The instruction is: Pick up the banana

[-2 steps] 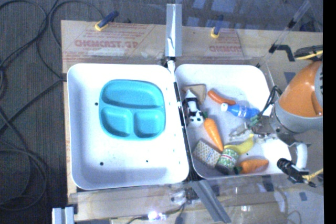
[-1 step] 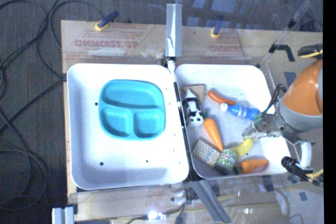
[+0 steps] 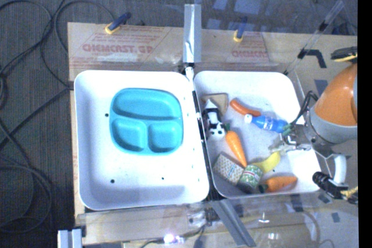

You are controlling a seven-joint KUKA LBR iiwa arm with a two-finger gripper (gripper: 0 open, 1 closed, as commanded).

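Looming largest at the right edge, the arm (image 3: 340,107) is showing its orange band and grey wrist as it is hanging over the right bin (image 3: 250,79). Its gripper (image 3: 295,139) is sitting low near that bin's right wall, just beyond the tip of the blue bottle (image 3: 268,122), but the metal parts are blurring together there, so whether it is wide or narrow I cannot tell.

Now the prize: the banana (image 3: 268,161) is lying in the lower middle of the right bin, small and yellow, tilted, with one end touching the green can (image 3: 251,177) and an orange carrot-like piece (image 3: 281,183) lying just below it. Nothing is lifting it; it is resting on the bin floor, near the gripper yet apart from it.

Around it, a larger carrot (image 3: 235,147) is lying just to its left, a patterned packet (image 3: 228,168) is sitting beside the can, and a black-and-white toy (image 3: 213,122) is standing by the divider. Over in the left bin (image 3: 93,183), the blue tray (image 3: 146,120) is sitting alone.

So by my reckoning the approach is only partly done: the descent onto the banana, the grasp and the lift are all remaining, and that crowding can is looking like trouble.
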